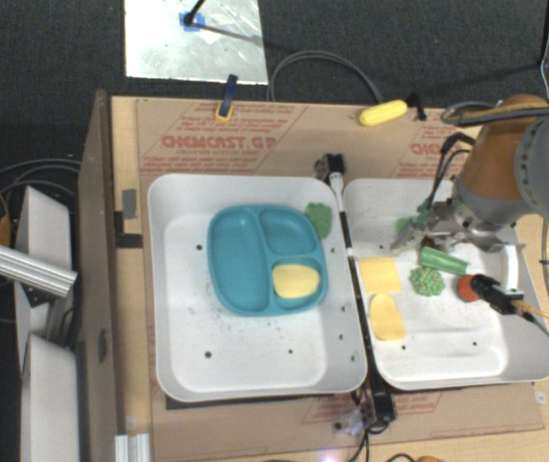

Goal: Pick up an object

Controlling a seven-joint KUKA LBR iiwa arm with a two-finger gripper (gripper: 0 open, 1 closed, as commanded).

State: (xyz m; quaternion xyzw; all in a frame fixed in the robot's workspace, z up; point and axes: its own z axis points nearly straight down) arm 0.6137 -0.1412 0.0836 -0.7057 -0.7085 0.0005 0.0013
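Note:
My gripper (423, 229) hangs low over the upper left part of the right bin (525, 354), just above a green stick-shaped piece (443, 259). A small green bit (405, 227) shows at the gripper's left side; I cannot tell whether it is held. Below it lie a green broccoli-like piece (427, 281) and a small red object (466, 287). A yellow square (380, 275) and a yellow oval (386, 317) lie along the right bin's left side.
The left bin (188, 354) holds a blue divided plate (246, 258) with a yellow lump (296, 281) in its lower right compartment. A green piece (319, 218) sits by the plate's top right corner. A yellow object (382, 114) lies on the cardboard behind the bins.

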